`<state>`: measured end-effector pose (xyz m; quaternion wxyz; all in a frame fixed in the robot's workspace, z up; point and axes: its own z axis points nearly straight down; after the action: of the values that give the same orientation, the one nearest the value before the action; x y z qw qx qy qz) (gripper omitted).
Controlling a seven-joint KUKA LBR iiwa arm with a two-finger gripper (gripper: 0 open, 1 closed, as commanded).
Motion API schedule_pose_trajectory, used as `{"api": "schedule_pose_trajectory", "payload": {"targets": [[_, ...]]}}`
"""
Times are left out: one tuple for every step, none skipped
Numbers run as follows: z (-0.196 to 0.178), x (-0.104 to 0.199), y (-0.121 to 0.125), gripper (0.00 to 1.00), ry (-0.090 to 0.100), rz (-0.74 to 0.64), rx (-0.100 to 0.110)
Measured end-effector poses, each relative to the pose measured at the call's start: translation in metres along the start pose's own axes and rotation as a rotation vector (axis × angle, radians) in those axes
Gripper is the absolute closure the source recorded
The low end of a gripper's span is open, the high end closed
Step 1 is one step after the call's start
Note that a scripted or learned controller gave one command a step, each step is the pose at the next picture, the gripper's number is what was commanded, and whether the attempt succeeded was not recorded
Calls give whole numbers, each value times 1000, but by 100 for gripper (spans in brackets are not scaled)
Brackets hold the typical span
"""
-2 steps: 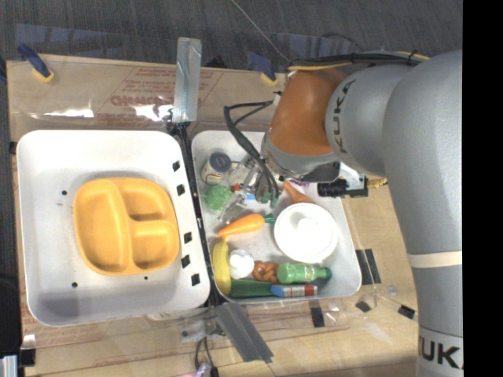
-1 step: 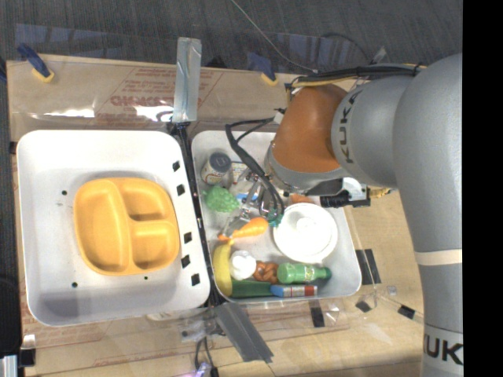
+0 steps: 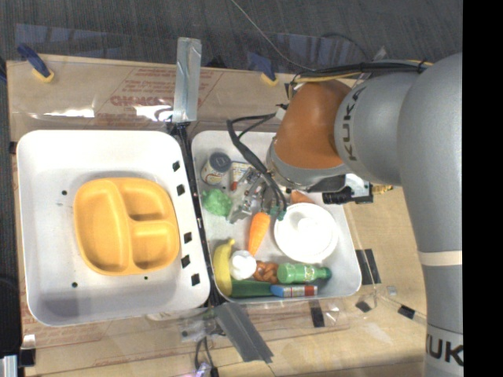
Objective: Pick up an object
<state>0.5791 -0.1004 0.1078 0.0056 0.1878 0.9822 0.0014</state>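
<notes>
My gripper (image 3: 250,197) hung low in the right bin (image 3: 350,251); I could not tell its state. Just at its 5 o'clock lay one carrot (image 3: 258,230), long axis running 12 to 6, tip toward 6. That bin also held one white plate (image 3: 306,231), one banana (image 3: 222,267), one green bottle (image 3: 302,273) and one green lump (image 3: 217,203). At 9 o'clock, the left bin (image 3: 47,163) held one yellow divided tray (image 3: 126,225).

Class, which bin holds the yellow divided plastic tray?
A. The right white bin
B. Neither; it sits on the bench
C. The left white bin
C: the yellow divided plastic tray lies in the left white bin, apart from the cluttered right white bin.
</notes>
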Motion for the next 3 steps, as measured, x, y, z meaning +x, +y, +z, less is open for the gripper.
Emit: {"api": "schedule_pose_trajectory", "payload": {"targets": [[0, 0, 0, 0, 1, 0, 0], [8, -15, -7, 0, -1, 16, 0], [-3, -16, -6, 100, -6, 10, 0]]}}
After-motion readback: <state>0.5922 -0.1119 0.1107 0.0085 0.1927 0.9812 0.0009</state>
